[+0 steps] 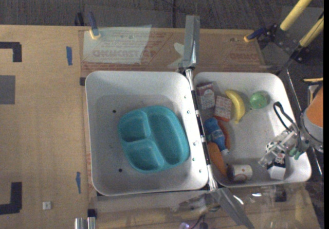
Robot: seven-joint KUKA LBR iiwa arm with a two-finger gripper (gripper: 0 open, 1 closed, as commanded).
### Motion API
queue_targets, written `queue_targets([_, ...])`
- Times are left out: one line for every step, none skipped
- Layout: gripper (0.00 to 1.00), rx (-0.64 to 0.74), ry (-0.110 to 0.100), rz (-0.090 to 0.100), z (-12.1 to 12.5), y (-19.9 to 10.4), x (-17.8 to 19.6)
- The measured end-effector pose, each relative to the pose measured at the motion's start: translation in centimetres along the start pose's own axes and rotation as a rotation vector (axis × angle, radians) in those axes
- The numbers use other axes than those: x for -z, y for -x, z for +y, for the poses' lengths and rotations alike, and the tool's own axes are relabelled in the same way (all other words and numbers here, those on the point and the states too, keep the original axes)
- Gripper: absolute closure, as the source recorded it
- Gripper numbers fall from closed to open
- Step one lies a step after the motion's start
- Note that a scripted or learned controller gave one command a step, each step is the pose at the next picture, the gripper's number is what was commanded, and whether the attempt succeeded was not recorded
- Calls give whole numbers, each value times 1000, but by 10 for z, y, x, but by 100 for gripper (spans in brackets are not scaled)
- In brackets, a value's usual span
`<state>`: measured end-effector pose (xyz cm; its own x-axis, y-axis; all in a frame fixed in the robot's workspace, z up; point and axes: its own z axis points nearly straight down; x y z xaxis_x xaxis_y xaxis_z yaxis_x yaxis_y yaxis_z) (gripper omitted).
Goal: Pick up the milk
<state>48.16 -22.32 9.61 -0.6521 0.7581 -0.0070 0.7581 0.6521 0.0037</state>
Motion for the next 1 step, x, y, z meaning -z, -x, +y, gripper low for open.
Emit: queue_targets([100,-1,10,-14,3,4,13])
